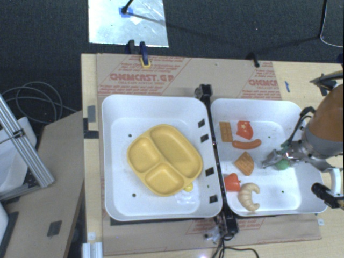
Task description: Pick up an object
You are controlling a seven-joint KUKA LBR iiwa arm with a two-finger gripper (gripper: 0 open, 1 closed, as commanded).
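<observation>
The right bin (279, 114) holds several toy foods: an orange cracker (226, 131), a red piece (244, 128), a sausage (246, 143), a brown toast slice (244, 163), a red-orange piece (232, 182) and a croissant (249, 195). My gripper (272, 159) is low over the right half of this bin, to the right of the toast. A small green object (282, 165) shows right at the gripper's tip, partly hidden by it. I cannot make out whether it is gripped.
The left bin (115, 144) carries a yellow three-compartment plate (164, 159) with a small yellow bit (188, 187) at its lower edge. A black divider (210, 144) runs between the bins. The arm's orange band (328, 120) hangs over the right bin's right wall.
</observation>
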